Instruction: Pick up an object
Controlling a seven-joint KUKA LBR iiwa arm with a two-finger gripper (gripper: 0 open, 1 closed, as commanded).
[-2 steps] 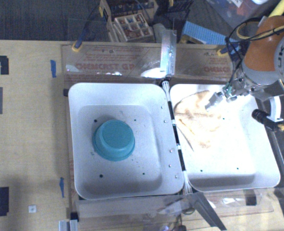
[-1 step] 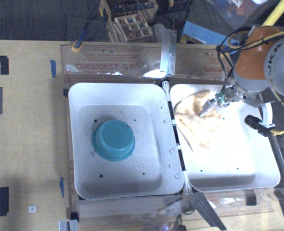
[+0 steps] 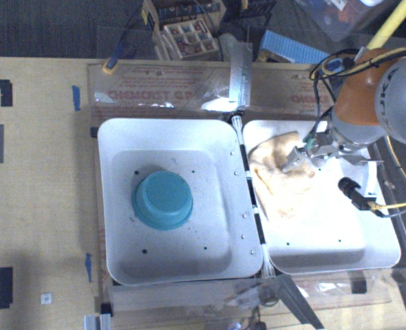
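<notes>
The left bin (image 3: 120, 150) bears a teal bowl (image 3: 163, 199), upside down, a little toward nine o'clock of the bin's middle. The right bin (image 3: 327, 239) at three o'clock bears a crumpled tan cloth (image 3: 275, 158) in its ten o'clock corner. The grey arm (image 3: 382, 108) reaches in from two o'clock. Its gripper (image 3: 294, 158) is tilted down at the cloth's three o'clock edge, touching or just over it; how wide it stands, I cannot tell.
</notes>
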